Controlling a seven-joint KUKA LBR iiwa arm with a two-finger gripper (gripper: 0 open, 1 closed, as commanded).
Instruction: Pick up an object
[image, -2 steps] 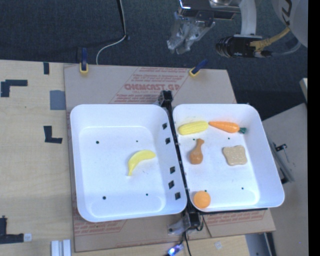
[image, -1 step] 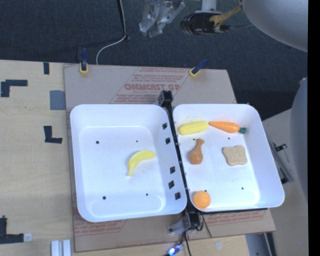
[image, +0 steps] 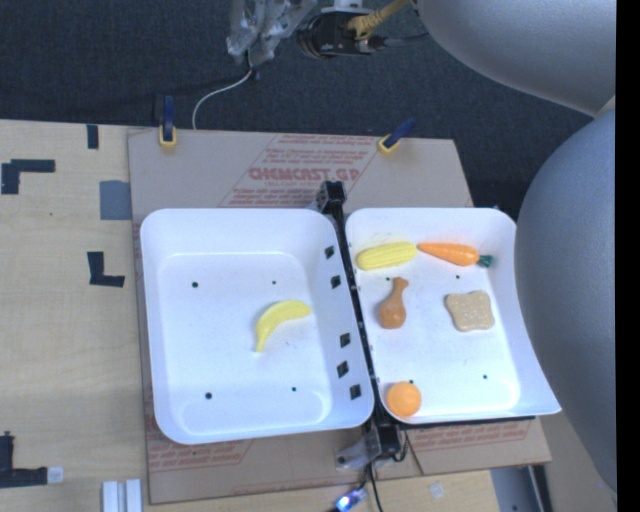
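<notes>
Brown cardboard (image: 300, 170) covers the bench beneath two shallow white bins set side by side, with dark carpet beyond its far edge; the left bin (image: 170, 240) holds a single yellow banana (image: 278, 320), curved and lying near its middle; the right bin (image: 500, 300) holds five items. Along its far side a yellow corn cob (image: 386, 256) lies just beside the divider, and an orange carrot (image: 449, 253) with a green tip lies to its right, the two nearly end to end; below the corn sits a tan drumstick (image: 393, 304), narrow end pointing up; a beige, rough-edged slice of bread (image: 469, 310) lies to its right; a round orange fruit (image: 403, 399) rests in the near corner against the divider. The gripper (image: 262, 30) is at the top of the view, over the carpet, well apart from both bins and every object; whether it is released or clenched I cannot tell.
</notes>
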